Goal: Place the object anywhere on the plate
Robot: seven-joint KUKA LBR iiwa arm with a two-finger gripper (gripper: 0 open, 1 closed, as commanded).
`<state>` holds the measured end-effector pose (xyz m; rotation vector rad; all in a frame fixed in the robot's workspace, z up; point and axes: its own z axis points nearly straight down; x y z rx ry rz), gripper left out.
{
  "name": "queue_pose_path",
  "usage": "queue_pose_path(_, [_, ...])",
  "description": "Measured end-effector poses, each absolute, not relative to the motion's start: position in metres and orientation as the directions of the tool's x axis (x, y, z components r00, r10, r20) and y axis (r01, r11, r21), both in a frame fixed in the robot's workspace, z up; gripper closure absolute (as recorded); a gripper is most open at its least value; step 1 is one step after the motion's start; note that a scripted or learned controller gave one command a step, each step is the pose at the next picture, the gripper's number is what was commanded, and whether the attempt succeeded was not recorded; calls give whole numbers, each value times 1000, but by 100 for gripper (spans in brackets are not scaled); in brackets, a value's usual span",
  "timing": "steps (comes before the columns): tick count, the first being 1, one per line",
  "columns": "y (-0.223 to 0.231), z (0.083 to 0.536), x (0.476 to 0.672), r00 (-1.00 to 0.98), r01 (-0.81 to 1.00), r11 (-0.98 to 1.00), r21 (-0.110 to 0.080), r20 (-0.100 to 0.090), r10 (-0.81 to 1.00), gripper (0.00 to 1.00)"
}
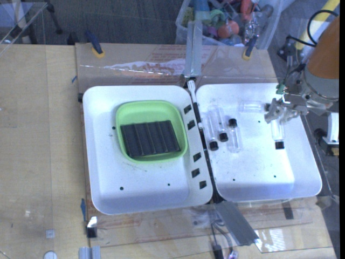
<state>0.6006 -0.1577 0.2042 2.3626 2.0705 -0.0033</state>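
Claw (278, 112) over right bin's (253, 171) right side looks clamped on a clear black-capped vial (278, 134) hanging vertical; green plate (151, 131) sits well left, in left bin (102, 161).

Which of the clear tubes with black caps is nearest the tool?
The tube at the right side of the right bin, directly under the tool, black cap toward the front. The other tubes lie together near the divider.
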Motion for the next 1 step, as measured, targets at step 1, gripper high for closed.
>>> queue_pose_path(1, [-158,204,601,132,991,-132,-1,-2,991,0])
